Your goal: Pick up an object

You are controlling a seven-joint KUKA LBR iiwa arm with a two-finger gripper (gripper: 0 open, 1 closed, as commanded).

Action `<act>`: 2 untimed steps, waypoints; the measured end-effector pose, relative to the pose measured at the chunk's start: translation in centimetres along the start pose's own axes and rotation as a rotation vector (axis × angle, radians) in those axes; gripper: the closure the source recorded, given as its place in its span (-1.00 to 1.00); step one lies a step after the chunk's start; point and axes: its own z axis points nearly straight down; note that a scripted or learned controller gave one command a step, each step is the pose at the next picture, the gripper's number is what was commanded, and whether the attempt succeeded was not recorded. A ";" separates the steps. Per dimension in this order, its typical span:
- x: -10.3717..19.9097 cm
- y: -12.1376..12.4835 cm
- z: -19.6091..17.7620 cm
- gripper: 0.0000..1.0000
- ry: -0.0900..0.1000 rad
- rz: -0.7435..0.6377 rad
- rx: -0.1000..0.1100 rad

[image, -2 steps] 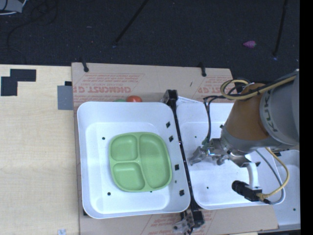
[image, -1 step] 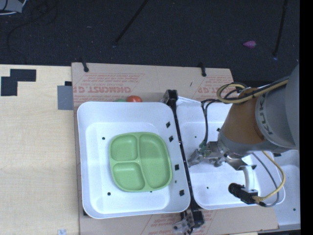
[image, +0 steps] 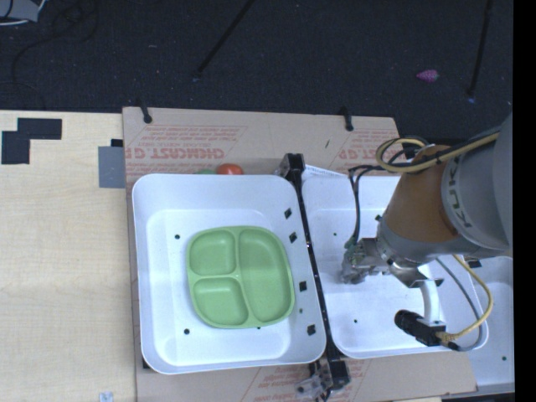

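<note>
So that's two white bins, the left bin [image: 159,224] and the right bin [image: 360,342], one green divided plate [image: 240,276] with three compartments, and one small red-orange thing [image: 229,171] at the left bin's far edge.

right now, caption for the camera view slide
Gripper low in right bin; green divided plate in left bin.

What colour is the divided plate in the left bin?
Light green; the divided plate shows clearly in the camera view.

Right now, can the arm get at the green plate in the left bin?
Probably yes. The green plate lies uncovered in the left bin; the gripper is over the right bin, with just the divider between.
</note>
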 end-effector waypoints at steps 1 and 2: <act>-0.4 -0.5 -6.1 1.00 -0.001 -0.001 -0.005; -0.5 -1.1 -12.2 1.00 -0.001 -0.008 -0.005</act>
